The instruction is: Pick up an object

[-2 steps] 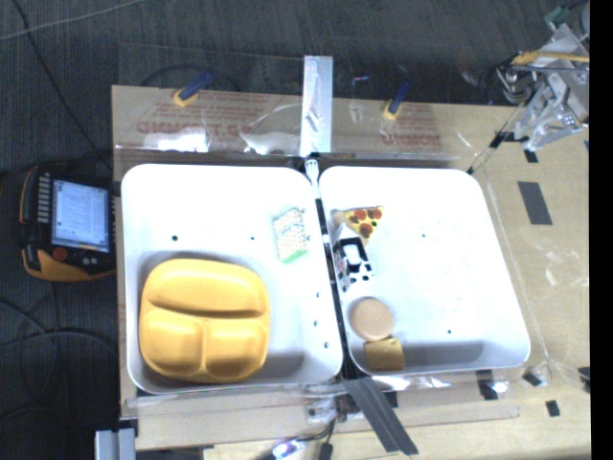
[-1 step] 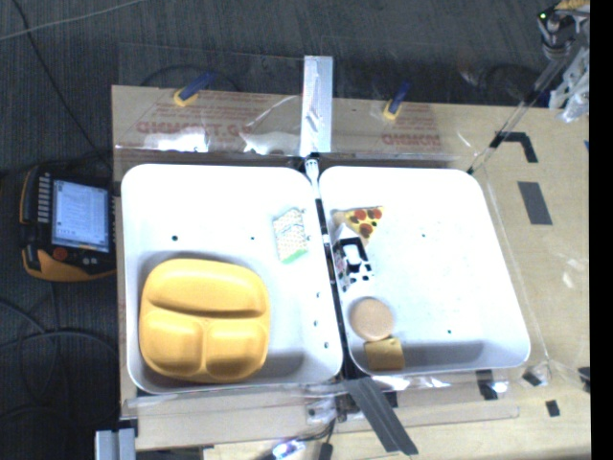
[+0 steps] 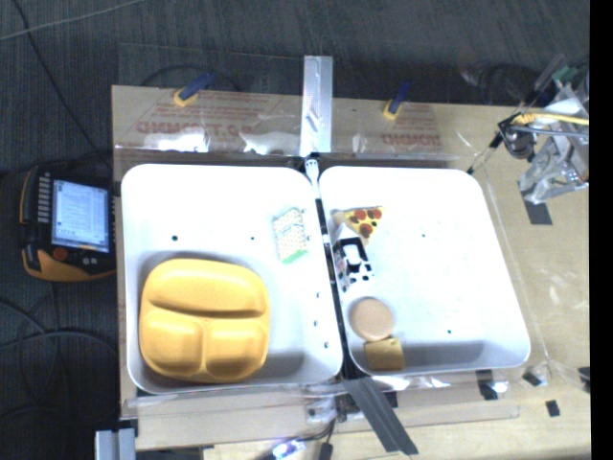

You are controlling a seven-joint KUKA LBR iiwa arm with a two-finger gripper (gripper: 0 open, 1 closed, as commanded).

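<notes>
The claw (image 3: 554, 166) sits at the far right edge of the view, over the bare table (image 3: 551, 286) and well apart from both bins; whether it is open or closed cannot be told from here, and nothing shows in its grip.

The right bin (image 3: 450, 257) holds four small things, all crowded along its left wall. From back to front they are a small yellow and red toy (image 3: 363, 219), a black and white piece (image 3: 352, 261), a round tan disc (image 3: 372, 317) and a tan block (image 3: 384, 355) at the front corner. The disc and the block lie just beside each other, and the wall stands close on their left side. The rest of this bin's floor is bare white.

The left bin (image 3: 192, 199) holds a large yellow molded tray (image 3: 203, 316) that takes up its front left part, and a small green-speckled card (image 3: 289, 235) lying near the divider between the bins.

The table is pale wood, with a clear plastic sheet (image 3: 239, 123) held along its back edge by two blue and yellow clamps (image 3: 194, 88). A metal strip (image 3: 317, 103) rises at the back between the bins. On the dark carpet (image 3: 57, 65) to the left lies a handheld control pad (image 3: 72, 222) with a lit screen, and cables trail across the floor.
</notes>
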